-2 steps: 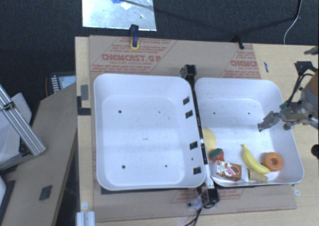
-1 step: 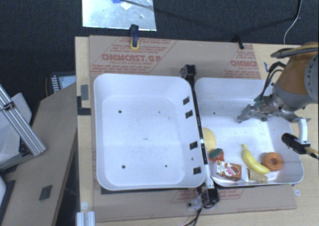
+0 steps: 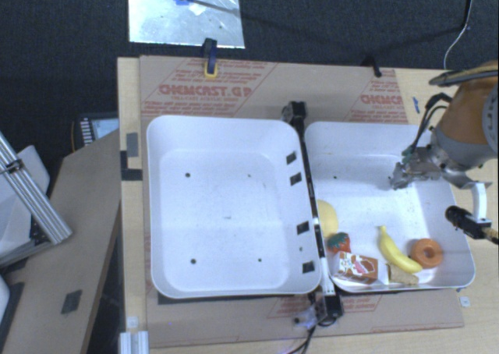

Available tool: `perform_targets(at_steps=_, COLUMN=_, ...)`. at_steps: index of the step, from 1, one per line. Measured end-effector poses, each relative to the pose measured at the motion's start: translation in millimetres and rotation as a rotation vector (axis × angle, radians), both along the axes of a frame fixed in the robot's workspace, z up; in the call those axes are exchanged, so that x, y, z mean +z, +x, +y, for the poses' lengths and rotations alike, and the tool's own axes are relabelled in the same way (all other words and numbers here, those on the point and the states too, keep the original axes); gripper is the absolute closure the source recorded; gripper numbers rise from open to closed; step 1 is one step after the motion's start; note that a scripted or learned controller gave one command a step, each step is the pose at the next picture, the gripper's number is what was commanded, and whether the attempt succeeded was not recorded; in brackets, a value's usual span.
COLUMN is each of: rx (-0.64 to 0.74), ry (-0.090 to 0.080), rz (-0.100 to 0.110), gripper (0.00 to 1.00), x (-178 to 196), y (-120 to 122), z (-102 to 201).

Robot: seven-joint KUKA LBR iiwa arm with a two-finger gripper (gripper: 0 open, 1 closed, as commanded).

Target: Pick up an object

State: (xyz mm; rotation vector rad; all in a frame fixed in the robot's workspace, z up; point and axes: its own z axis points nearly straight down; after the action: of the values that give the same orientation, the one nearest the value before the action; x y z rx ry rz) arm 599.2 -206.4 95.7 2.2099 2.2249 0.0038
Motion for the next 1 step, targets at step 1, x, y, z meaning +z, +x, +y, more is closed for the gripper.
perform_targets(at_steps=1, rx=0.002, ry=-0.001, rz=-0.003, gripper=1.0, x=11.0, y=1.0, z=-0.2)
